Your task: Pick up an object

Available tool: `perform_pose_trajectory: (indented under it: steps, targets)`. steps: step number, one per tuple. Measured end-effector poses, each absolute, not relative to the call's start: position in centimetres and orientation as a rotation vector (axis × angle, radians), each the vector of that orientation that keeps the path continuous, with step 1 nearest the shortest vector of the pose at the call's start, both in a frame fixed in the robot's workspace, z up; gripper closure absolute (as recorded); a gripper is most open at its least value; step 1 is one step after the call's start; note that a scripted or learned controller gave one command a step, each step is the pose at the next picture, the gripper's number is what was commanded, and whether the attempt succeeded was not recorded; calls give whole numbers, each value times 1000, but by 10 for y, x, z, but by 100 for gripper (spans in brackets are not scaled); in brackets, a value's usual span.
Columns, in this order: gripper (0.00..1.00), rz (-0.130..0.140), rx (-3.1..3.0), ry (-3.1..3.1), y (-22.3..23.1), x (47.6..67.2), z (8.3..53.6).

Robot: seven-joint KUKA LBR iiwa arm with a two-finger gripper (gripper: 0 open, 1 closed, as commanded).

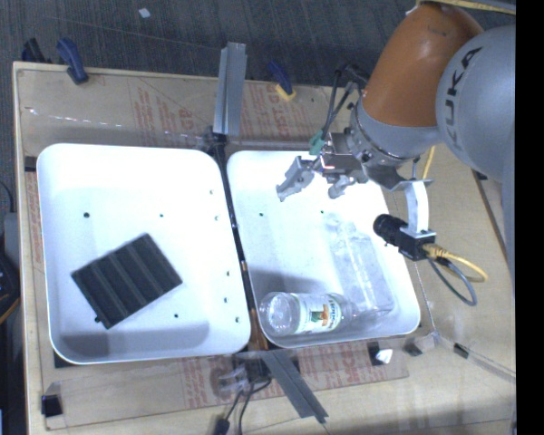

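My gripper [313, 185] hangs over the back part of the right bin [263, 243], its two fingers spread apart and open with nothing between them. A clear plastic bottle [306, 314] with a green and yellow label lies on its side at the bin's front edge. A second clear, crumpled plastic piece [358, 263] lies lengthwise along the bin's right side, in front of and to the right of the gripper. In the left bin [63, 179] a black ridged slab [126, 279] lies flat near the front left.
A metal divider post [228, 87] stands at the back between the bins. Blue clamps [72, 62] hold the board's back edge. A black connector with a yellow cable [408, 236] hangs off the arm over the right bin's right rim.
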State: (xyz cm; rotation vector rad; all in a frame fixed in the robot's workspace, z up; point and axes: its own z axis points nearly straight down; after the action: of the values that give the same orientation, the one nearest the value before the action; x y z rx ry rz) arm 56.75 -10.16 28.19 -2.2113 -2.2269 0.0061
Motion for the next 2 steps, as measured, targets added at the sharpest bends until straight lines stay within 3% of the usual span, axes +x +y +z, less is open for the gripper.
perform_pose_trajectory:
  steps: [2]
  targets:
    - [0, 2, -1905, -2497, -140, 498, 186]
